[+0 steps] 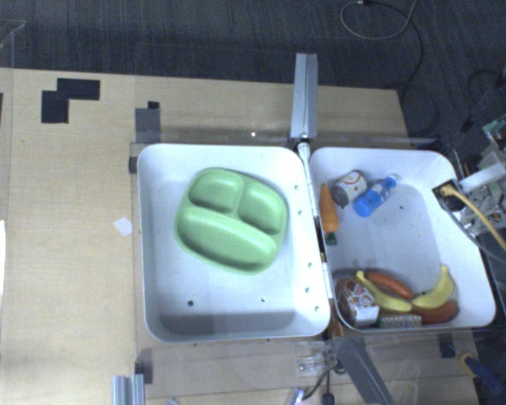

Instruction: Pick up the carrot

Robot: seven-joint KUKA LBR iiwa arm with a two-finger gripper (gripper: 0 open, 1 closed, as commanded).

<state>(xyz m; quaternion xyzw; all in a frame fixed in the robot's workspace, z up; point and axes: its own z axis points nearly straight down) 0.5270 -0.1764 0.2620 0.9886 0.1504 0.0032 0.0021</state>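
Carrot lies against right bin's left wall, long axis running near-to-far along divider, well left of the gripper at the bin's right rim; gripper's state cannot be told from here.

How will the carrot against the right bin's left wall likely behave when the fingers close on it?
The carrot looks like a smooth, tapered plastic toy, so it is probably stiff and light. Its round, glossy body may slip or roll between fingers. It lies along the right bin's left wall, so one finger may have little room on that side.
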